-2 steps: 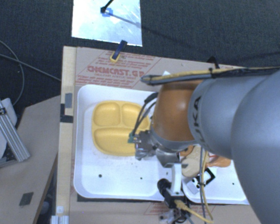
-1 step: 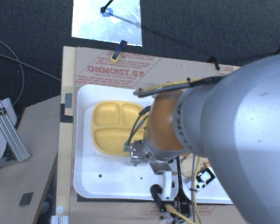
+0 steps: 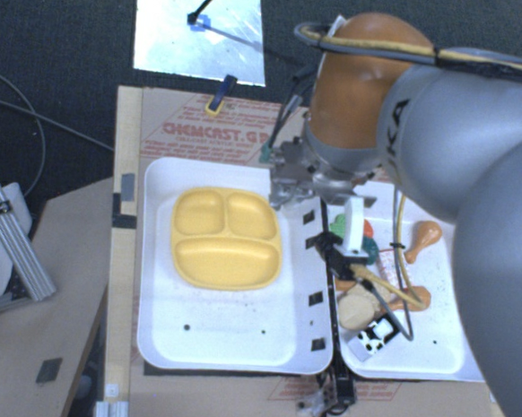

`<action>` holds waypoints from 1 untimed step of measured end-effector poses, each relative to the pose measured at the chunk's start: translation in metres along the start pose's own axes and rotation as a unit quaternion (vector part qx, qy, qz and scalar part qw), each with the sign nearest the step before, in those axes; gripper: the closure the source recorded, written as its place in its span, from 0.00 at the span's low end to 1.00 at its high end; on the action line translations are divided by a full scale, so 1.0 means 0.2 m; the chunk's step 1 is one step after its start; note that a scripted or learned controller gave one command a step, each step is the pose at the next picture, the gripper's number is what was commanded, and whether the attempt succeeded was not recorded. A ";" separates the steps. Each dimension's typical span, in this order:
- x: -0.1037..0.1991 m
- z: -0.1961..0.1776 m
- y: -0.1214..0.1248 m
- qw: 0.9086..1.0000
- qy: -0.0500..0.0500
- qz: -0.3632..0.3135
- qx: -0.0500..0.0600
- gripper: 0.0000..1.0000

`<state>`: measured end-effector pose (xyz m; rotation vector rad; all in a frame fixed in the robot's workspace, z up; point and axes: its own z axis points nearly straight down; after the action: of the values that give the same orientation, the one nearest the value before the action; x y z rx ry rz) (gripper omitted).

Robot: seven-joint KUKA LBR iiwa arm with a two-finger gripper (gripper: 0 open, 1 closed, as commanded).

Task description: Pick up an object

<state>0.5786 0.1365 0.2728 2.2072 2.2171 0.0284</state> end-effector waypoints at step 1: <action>0.04 0.05 -0.18 1.000 -0.002 0.000 0.011 1.00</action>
<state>0.5420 0.1437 0.2619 2.2174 2.2262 -0.0006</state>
